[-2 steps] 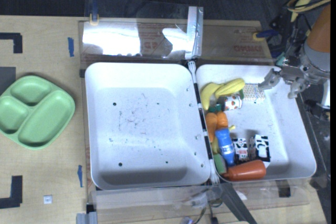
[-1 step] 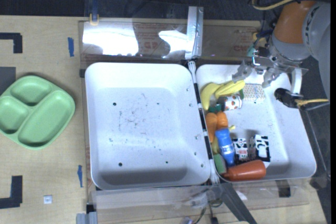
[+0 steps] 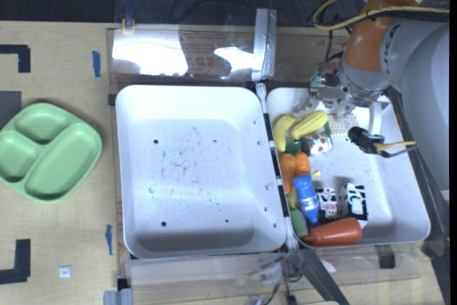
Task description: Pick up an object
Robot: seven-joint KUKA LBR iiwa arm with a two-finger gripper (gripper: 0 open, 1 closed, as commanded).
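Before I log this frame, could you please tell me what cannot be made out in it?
- Gripper: fingers blurred against clutter in the camera view; open or shut is unclear.
- Right bin: far corner hidden by the arm.
- Black-and-white item: too small to identify.
- Orange item: partly covered by the blue bottle.

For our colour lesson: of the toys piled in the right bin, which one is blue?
The blue bottle, lying along the right bin's left wall between the orange piece and the red one.
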